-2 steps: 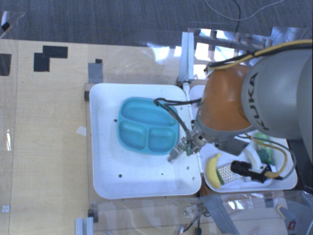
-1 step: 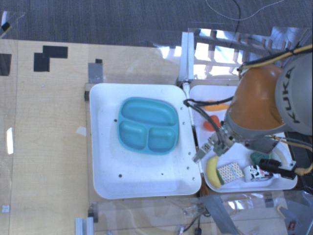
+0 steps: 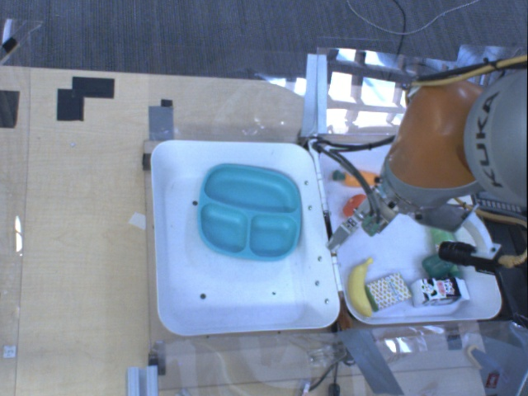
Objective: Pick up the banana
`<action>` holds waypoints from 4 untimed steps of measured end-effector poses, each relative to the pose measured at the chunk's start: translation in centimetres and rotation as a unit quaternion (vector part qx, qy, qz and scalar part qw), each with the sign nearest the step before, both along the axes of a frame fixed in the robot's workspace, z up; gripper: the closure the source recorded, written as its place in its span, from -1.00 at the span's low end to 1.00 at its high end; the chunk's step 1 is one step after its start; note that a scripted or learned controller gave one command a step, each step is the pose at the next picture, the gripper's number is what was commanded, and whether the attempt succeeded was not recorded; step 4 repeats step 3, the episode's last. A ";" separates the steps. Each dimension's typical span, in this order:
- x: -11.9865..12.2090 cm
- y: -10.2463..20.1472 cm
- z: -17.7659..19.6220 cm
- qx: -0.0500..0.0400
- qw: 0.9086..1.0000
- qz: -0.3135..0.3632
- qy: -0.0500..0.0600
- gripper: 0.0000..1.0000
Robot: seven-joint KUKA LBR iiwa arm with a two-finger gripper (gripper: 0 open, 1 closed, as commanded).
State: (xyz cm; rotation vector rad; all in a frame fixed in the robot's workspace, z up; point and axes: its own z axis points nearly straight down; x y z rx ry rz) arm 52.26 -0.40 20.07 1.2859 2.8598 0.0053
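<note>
The yellow banana (image 3: 358,286) lies curved in the front left corner of the right bin (image 3: 487,308), against its left wall. My gripper (image 3: 356,228) hangs over the left part of that bin, a short way behind the banana and apart from it. Its fingers stand open with nothing between them. The grey arm with its orange band (image 3: 433,139) covers the back of the right bin.
A patterned box (image 3: 388,291) touches the banana's right side, with a small carton (image 3: 438,290) and a green item (image 3: 440,265) further right. An orange carrot (image 3: 356,178) and a red piece (image 3: 354,203) lie behind the gripper. The left bin (image 3: 177,221) holds a blue divided plate (image 3: 249,210).
</note>
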 end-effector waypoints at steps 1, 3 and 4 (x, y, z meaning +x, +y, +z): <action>-3.4 -2.8 -1.5 -0.001 0.987 0.158 0.000 -1.00; -2.5 -7.7 -11.1 0.001 1.000 -0.027 -0.005 -1.00; -2.5 -7.7 -11.1 0.001 1.000 -0.027 -0.005 -1.00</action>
